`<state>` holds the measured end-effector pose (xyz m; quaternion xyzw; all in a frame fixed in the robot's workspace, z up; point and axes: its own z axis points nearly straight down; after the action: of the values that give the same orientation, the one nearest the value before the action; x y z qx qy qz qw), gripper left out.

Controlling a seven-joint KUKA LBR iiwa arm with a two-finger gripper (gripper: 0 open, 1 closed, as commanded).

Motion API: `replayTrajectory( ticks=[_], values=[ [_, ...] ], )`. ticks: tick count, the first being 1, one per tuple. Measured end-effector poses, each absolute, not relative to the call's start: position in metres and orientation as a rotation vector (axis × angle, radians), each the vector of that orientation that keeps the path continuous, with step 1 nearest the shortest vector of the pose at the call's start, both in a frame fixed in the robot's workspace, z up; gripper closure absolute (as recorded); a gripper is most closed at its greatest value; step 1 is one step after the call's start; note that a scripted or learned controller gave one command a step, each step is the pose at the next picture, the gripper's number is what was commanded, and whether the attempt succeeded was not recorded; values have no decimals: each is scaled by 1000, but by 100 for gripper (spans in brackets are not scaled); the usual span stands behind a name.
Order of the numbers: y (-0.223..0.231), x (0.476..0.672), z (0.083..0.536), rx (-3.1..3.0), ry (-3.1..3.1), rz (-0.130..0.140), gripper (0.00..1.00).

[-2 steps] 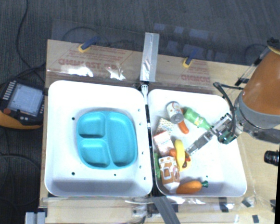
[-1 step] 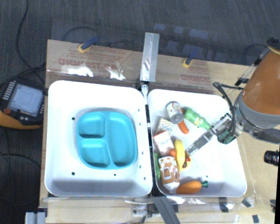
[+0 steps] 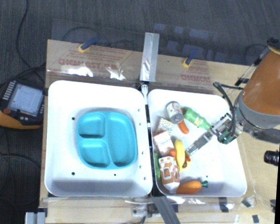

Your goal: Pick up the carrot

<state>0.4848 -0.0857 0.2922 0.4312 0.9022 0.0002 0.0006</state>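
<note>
The carrot (image 3: 189,187) is orange with a green top and lies on its side at the front edge of the right bin (image 3: 222,169), its top pointing right. My gripper (image 3: 193,147) reaches in from the right at a slant, its tip low over the middle of the bin, just right of a yellow banana (image 3: 178,153). The tip is well behind the carrot, apart from it. I see nothing held in it.
The right bin also holds a tin can (image 3: 174,111), a green bottle (image 3: 196,118), a small orange piece (image 3: 183,127), a small carton (image 3: 162,142) and a printed box (image 3: 168,170). In the left bin (image 3: 63,103) lies a blue divided plate (image 3: 107,138).
</note>
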Motion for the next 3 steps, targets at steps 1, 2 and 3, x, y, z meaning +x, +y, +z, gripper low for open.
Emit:
replayTrajectory(
  ticks=[1,2,3],
  values=[
    [-86,485,292,1354,2833,1,0],
    [-86,485,292,1354,2833,1,0],
    [-56,485,276,1414,2806,3,0]
  ],
)
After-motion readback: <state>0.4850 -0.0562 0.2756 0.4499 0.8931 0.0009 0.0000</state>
